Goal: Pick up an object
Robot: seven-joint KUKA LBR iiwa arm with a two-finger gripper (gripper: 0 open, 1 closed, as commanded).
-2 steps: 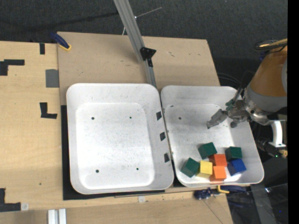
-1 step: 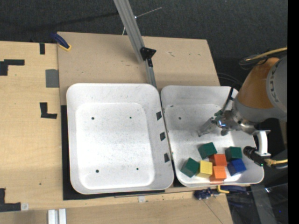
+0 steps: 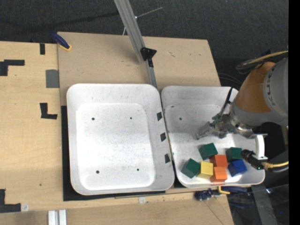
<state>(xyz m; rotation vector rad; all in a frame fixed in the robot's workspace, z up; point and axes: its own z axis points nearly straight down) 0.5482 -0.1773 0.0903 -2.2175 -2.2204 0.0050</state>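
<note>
Several small blocks lie clustered in the near right corner of the right bin (image 3: 187,100): a green block (image 3: 207,150), a dark green block (image 3: 191,167), a yellow block (image 3: 206,168), an orange block (image 3: 220,161) with a second orange block (image 3: 219,173) just in front of it, a blue block (image 3: 237,167) and another green block (image 3: 234,153). My gripper (image 3: 202,132) reaches in from the right, low over the bin's middle, just above and left of the green block. Nothing shows between its fingers.
The left bin (image 3: 112,139) sits beside the right one, with black clips along the shared rim. A slanted metal pole (image 3: 133,27) crosses the bench behind the bins. The arm's orange band (image 3: 253,90) hangs over the right bin's right edge.
</note>
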